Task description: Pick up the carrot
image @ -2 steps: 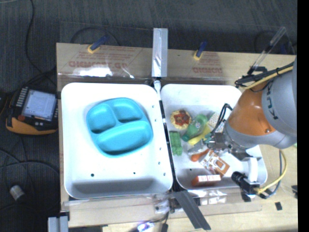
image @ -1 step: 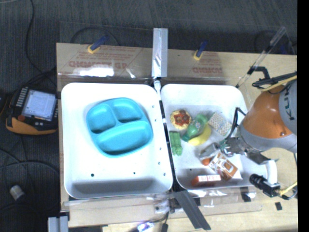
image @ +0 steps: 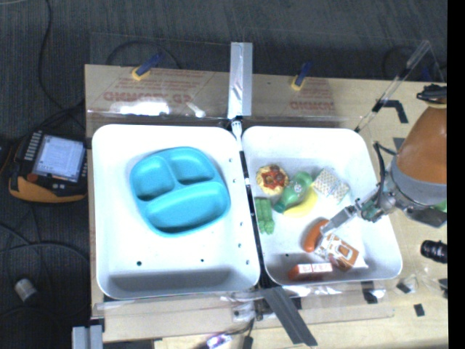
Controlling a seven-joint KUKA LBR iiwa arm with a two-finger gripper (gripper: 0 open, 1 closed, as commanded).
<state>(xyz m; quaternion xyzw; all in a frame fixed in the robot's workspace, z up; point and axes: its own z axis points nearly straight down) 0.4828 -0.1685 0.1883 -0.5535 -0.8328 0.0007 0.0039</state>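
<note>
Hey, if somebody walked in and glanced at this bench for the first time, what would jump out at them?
Probably the bright blue tray sitting alone in the left bin. Next, the jumble of toy food in the right bin, with the orange carrot near its middle. The claw reaches in from the right, ending right beside the carrot.

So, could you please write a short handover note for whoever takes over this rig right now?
Gripper: low in the right bin, tip right at the carrot; too small to tell whether it has a grip.
Carrot: lying in the right bin's front half, beside a small printed box, with a yellow and green toy behind it.
Left bin holds a blue divided plate.
Done: the approach to the carrot.
Left: confirm the grasp, then lift the carrot.
</note>
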